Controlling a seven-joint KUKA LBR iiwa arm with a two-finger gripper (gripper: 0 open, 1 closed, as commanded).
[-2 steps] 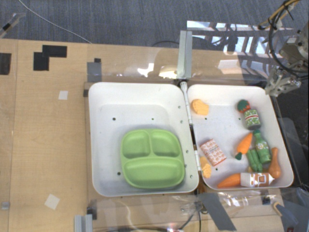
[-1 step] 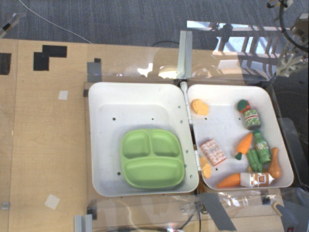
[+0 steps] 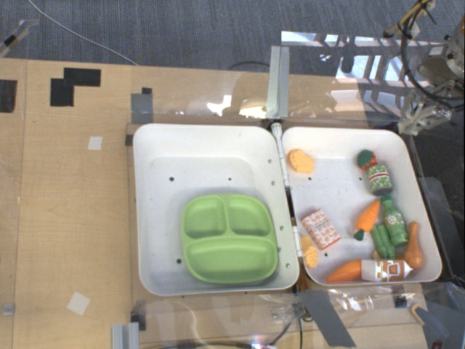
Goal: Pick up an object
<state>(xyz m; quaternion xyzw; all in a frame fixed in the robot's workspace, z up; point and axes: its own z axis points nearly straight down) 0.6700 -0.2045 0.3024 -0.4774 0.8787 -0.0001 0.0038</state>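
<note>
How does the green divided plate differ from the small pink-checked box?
The green divided plate lies alone in the left bin; the small pink-checked box lies among toys in the right bin. The plate is far larger, plain and rounded; the box is patterned and angular. Both lie flat.

- Robot arm (image 3: 436, 71): pale grey metallic housing showing at the upper right corner.
- Cables (image 3: 421, 13): black and yellow strands looping and curving above that housing.
</note>
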